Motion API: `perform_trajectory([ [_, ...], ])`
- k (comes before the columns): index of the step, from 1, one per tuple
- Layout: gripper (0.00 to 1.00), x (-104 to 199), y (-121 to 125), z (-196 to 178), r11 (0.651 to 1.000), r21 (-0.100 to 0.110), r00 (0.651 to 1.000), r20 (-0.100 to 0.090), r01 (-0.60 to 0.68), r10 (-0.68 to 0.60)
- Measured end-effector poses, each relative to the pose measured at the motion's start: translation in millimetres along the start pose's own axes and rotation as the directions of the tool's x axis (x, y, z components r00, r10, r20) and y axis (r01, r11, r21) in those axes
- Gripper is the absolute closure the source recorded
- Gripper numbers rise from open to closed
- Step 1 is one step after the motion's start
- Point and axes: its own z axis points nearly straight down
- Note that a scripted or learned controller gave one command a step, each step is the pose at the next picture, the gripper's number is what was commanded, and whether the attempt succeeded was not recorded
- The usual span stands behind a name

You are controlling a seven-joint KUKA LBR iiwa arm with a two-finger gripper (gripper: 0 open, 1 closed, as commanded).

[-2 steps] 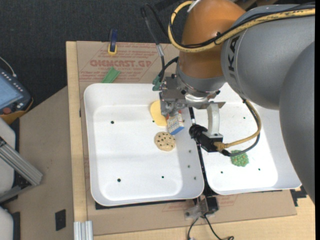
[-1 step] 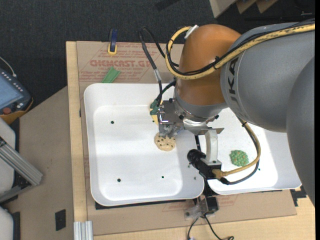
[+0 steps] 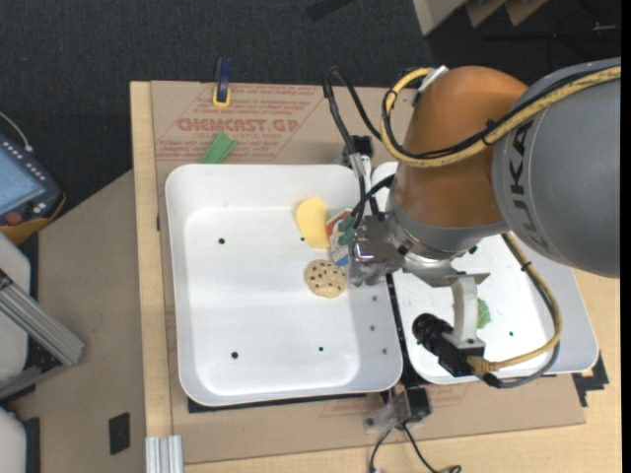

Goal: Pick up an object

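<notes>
A round speckled cookie (image 3: 324,278) lies in the left bin (image 3: 246,363) just left of the gripper (image 3: 357,249), beside a yellow piece (image 3: 313,221); whether the claw is apart or together cannot be told.

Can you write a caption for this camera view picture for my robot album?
Robot arm reaches over the left white bin, beside a yellow piece and a cookie.

camera view: fixed overhead | slanted down on both bins (image 3: 187,264) | arm (image 3: 513,166) enters right
</notes>
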Motion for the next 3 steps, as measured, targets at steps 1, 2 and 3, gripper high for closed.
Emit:
perform_trajectory([
  [1,1.0,-77,2,-47,1.0,-0.011,1.0,0.002,-0.004,0.004],
  [2,1.0,-33,27,-114,1.0,-0.015,1.0,-0.002,0.009,-0.009],
  [3,1.0,-49,49,-95,1.0,-0.005,1.0,0.001,0.002,-0.002],
])
